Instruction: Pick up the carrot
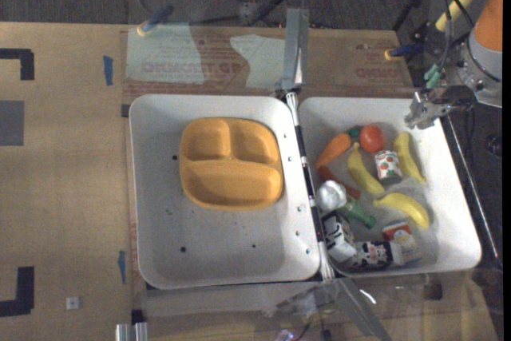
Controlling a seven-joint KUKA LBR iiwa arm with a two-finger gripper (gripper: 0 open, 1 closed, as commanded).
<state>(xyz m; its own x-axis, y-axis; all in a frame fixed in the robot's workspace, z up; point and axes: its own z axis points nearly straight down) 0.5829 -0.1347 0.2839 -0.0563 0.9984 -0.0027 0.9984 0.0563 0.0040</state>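
Cartons [383,250] crowd the right bin's [459,204] near edge; the carrot [334,149] lies slanted at its far left, tip beside a tomato [371,138]. Probably light, rigid, slick plastic — best pinched mid-body. Whether the gripper [421,112] at the far right rim is spread or pressed together, I cannot tell.

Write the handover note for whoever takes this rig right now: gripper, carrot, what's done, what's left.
Gripper: at the right bin's far right corner, nothing seen in it; open or shut not readable.
Carrot: lying in the right bin, upper left part, beside the tomato and a banana.
Left bin holds the orange divided plate.
Done: nothing picked yet.
Left: move over the carrot, grasp, lift.
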